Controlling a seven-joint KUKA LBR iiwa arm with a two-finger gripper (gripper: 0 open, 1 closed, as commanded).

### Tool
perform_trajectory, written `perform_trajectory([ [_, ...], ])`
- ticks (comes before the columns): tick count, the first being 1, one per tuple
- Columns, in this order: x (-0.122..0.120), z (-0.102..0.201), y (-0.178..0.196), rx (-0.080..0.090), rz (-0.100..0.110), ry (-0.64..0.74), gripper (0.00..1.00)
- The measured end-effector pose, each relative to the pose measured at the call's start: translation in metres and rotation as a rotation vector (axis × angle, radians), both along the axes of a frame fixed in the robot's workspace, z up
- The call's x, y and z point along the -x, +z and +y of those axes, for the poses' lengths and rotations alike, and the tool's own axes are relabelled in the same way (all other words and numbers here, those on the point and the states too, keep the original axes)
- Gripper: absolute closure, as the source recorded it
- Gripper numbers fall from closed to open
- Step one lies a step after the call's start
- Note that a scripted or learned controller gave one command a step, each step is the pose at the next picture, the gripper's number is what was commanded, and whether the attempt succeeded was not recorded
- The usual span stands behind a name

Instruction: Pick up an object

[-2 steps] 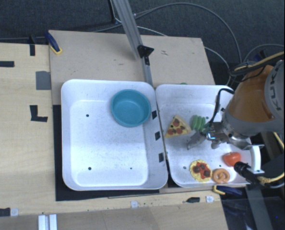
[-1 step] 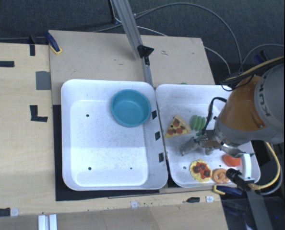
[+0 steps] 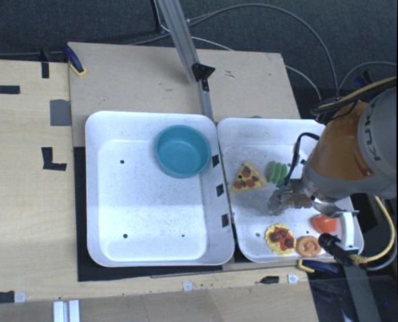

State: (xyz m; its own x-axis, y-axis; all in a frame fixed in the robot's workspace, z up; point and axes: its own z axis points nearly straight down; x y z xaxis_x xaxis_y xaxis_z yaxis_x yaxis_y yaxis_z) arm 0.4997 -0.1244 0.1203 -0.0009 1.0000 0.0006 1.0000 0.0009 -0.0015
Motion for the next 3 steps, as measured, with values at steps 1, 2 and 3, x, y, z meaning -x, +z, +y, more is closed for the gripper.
perform_trajectory([
  [1,0.0,-0.001,0.042,0.001,-0.004,0.0,1.0],
  [2,-0.001,-0.001,0.093,0.001,-0.005,0.0,1.0],
  [3,-0.019,0.044,0.086,0.0,0.0,0.004,1.0],
])
